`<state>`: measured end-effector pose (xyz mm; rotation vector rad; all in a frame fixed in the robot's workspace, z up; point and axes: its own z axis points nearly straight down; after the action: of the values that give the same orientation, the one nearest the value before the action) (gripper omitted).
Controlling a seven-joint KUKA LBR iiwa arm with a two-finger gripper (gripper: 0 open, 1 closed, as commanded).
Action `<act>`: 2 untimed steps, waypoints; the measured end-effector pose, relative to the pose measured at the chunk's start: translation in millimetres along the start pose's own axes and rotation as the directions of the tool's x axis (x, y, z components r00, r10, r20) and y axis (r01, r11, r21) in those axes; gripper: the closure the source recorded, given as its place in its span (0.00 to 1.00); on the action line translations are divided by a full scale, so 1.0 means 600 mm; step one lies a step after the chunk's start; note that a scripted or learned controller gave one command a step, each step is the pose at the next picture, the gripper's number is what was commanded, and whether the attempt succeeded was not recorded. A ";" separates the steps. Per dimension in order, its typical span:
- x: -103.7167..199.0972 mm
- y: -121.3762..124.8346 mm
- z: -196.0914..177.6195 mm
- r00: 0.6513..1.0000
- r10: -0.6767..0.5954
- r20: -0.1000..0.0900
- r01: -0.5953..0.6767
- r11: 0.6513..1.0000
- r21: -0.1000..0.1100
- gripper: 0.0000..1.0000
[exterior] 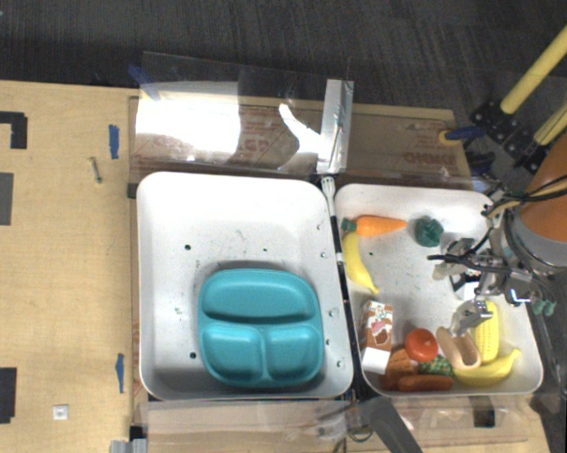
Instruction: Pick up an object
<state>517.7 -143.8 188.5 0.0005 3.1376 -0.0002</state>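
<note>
in the camera view, two shallow white bins sat side by side on the worktop (48, 257). the left bin (171, 216) held a teal divided tray (259, 325), lying flat toward the near side, with one long compartment at the back and two smaller ones in front.

the right bin (397, 202) held a scatter of toy food. an orange carrot (381, 226) lay near the far wall, with a small dark green piece (428, 231) just beside it to the right. a banana (358, 264) lay along the bin's left wall, just below the carrot's end. a small printed carton (379, 325) stood near the middle of the near half. a red tomato (422, 345) sat just right of it, with some orange and green pieces (421, 379) crowded against the near wall. a second banana (488, 370) curved along the near right corner, and a yellow corn cob (488, 333) lay just above it.

the arm came in from the right, its orange band (557, 200) over the bin's right edge. the gripper (469, 318) hung low over the right part of that bin, close to the corn cob and a tan piece (458, 348) beside it. whether it was open or closed could not be told, and nothing could be seen held in it.
</note>
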 end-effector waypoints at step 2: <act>-0.072 -0.109 0.165 0.964 0.266 0.003 -0.266 0.964 0.001 0.00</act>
<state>561.4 -209.2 89.9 0.4219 3.1062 -0.0009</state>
